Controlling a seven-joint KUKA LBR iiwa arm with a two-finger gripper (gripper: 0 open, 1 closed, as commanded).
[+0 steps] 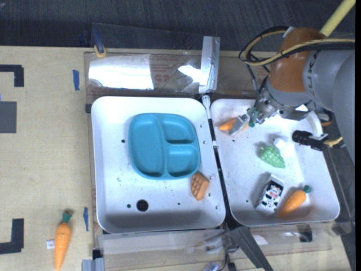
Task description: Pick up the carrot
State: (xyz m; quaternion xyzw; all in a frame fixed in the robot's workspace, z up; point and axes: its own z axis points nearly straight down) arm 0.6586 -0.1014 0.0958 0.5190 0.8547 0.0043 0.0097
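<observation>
An orange carrot (292, 201) with a green top lies in the front right corner of the right bin (321, 168). A second carrot (61, 240) lies outside the bins, on the bench at the front left. My gripper (247, 121) is low in the back left part of the right bin, far from both carrots. A small orange piece (227, 125) lies right at its tip, touching it or just beside it. The grey arm and its orange band (293, 66) reach in from the back right.
A green leafy toy (272, 156) lies mid-bin, and a black-and-white carton (272, 195) sits beside the carrot. The left bin (107, 151) holds a blue divided plate (164, 145) and a tan waffle piece (198, 186). A black cable connector (307, 138) hangs over the right bin.
</observation>
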